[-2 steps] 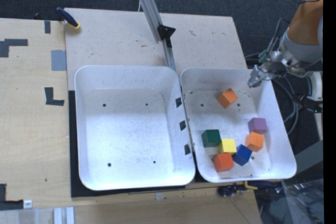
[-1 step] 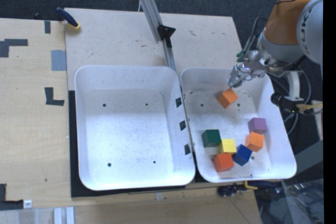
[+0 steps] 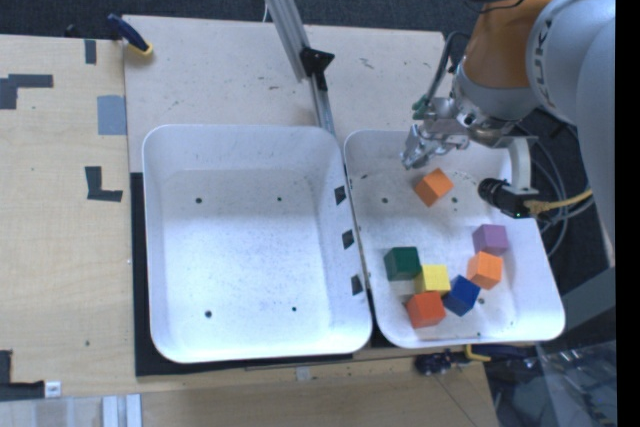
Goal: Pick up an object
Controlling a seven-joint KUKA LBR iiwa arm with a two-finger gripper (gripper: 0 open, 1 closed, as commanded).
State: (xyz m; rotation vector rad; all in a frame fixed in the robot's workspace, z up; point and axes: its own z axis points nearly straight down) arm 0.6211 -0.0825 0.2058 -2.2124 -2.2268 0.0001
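Orange cube (image 3: 433, 186) sat tilted in right bin (image 3: 530, 315), upper part, apart from cluster of blocks (image 3: 445, 280) below. Pincer (image 3: 422, 151) hovered just above-left of cube; spread or pressed together, could not tell. Cube judged light, rigid, smooth-faced; best gripped across two opposite flat faces, not corners.

Bench (image 3: 230, 85) under 2 white bins (image 3: 160, 215).

arm (image 3: 570, 25) cut by right edge, gripper (image 3: 420, 153) blurred
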